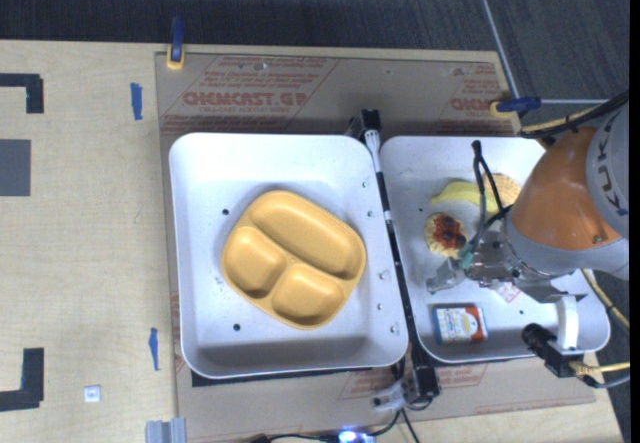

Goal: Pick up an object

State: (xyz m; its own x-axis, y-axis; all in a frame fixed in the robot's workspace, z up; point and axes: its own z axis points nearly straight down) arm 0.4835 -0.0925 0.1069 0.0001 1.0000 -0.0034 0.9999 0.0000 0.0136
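— Nearest the lens: arm, orange band uppermost, reaching in from the right edge. Then, from the left?

— Left bin, centre-left, holding only a yellow tray with three hollows. Untouched, well apart from the gripper.

— And right of that?

— Right bin. Yellow fruit at its upper middle, a red-and-yellow ball touching or just below it, a small carton flat near the lower rim.

— Gripper?

— Gripper low inside the right bin, between ball and carton, just right of the ball. Wide or narrow: cannot tell from this slant. Nothing seen held.

— Step in hand?

— Probably the reach-down onto a target, most likely the ball; no lift yet. Task looks barely begun.

— Next move?

— Needs centring over one item, closing squarely, then rising straight. Risk of nudging the fruit or rolling the ball aside.

— Pose?

— Wrist bent steeply downward, bulk of the arm hanging over the bin's right half.
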